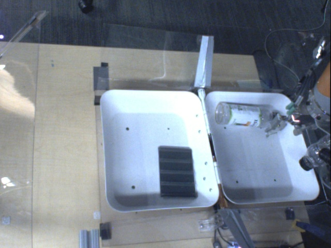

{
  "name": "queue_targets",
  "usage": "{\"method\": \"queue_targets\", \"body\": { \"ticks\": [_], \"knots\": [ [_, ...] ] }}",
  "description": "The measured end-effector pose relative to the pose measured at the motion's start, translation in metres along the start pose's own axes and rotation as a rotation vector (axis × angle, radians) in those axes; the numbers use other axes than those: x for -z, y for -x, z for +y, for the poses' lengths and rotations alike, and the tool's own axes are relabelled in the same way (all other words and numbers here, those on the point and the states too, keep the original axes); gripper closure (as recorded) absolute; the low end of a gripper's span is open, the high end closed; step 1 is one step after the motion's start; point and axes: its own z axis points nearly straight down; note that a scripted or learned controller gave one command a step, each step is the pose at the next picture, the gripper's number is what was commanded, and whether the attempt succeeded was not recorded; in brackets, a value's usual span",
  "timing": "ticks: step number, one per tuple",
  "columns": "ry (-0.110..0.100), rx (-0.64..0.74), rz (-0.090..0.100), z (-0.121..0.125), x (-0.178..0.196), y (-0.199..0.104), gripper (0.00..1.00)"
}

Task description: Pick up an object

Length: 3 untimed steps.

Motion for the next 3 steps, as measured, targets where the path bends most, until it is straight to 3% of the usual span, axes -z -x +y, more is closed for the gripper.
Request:
{"method": "queue_targets", "body": {
  "ticks": [1, 2, 3],
  "knots": [
    [-0.014, 0.050, -0.002, 0.083, -0.109, -0.017, 0.00],
    [-0.090, 0.230, 0.031, 0.108, -0.132, 0.027, 0.00],
    [-0.090, 0.244, 0.029, 0.108, -0.133, 0.027, 0.00]
  ]
}}
